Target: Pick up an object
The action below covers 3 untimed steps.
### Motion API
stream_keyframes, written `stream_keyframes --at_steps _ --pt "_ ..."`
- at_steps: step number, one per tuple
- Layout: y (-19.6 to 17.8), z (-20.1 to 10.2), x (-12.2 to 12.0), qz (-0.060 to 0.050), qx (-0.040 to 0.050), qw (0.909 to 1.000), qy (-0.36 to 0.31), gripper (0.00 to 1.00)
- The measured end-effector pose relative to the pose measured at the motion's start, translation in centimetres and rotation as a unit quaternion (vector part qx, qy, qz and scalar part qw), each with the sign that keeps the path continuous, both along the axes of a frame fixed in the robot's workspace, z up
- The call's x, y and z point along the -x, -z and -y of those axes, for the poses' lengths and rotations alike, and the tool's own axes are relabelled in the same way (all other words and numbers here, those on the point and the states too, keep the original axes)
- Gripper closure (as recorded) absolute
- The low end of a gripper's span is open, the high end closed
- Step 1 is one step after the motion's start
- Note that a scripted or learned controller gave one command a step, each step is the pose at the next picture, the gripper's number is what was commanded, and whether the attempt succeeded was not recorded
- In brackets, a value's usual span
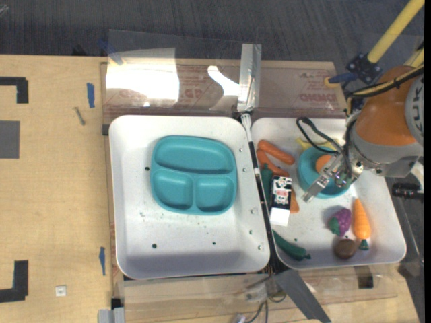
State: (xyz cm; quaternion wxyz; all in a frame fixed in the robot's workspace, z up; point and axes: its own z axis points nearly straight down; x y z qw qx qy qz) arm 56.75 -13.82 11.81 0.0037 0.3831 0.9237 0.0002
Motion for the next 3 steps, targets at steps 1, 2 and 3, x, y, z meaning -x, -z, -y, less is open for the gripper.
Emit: stream_keyframes --at_steps 1,2,3 --pt "2.7 0.1 -2.6 0.002 0.0011 0.9955 -0.095 0.0" --pt "2.8 -2.2 -3.5 0.004 0.0032 0.9943 -0.106 0.0" --pt "-0.5 -3.5 -4.1 0.002 0.0061 0.9964 -0.084 0.0"
